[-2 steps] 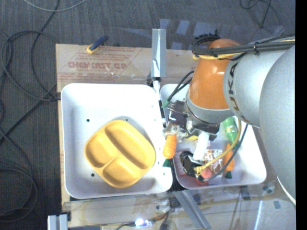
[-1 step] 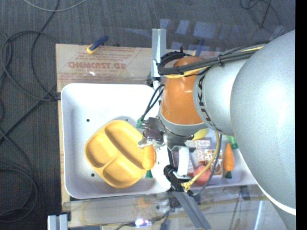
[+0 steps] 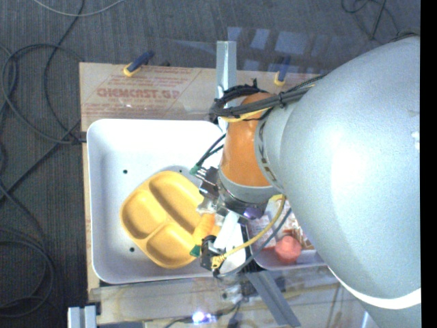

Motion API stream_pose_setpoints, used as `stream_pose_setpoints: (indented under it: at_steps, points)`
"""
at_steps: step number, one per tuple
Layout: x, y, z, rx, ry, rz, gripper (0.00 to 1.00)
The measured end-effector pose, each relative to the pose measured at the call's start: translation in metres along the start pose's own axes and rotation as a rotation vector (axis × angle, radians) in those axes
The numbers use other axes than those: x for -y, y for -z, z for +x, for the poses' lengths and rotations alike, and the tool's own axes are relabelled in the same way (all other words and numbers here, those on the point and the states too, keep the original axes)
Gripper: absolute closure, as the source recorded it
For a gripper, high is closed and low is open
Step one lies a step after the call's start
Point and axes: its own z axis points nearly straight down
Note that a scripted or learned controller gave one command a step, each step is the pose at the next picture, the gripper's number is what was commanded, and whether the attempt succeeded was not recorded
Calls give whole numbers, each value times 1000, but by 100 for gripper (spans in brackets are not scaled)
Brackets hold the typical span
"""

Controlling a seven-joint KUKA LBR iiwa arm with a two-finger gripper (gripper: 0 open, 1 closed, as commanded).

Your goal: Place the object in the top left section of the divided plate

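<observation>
Yellow divided plastic plate (image 3: 161, 217), a rounded dish with three moulded sections, lies tilted in the middle of the left shallow white bin (image 3: 109, 156); this plate is the landmark for everything else. The object meant for it cannot be picked out with certainty: nothing shows lying in any of the plate's sections, and whatever may be at the tool is hidden by the wrist hardware. The two-finger gripper (image 3: 212, 241) sits at the plate's right edge, partly over its rim, wrapped in cables and a yellow wire, and whether it is spread, pressed together or pinching something cannot be told. Judging from this, the step in hand looks like the approach to the plate, with placement not yet done. The next move would call for carrying the tool across the plate to its upper left section and lowering cleanly inside the ridges. Right of the plate, the grey arm with its orange band (image 3: 242, 149) comes down steeply, its big pale link filling the space beyond. Further right of the plate, in the neighbouring white bin (image 3: 300, 264), a pinkish-red rounded item (image 3: 288, 248) rests, well apart from the plate.
</observation>
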Motion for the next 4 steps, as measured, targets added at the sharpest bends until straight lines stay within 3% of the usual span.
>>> stream_pose_setpoints:
  at_steps: [1, 2, 4]
  points:
    - [30, 41, 49, 0, 149, -2, 100]
    - [30, 41, 49, 0, 148, -3, 0]
    - [-13, 19, -18, -1, 400, -4, 0]
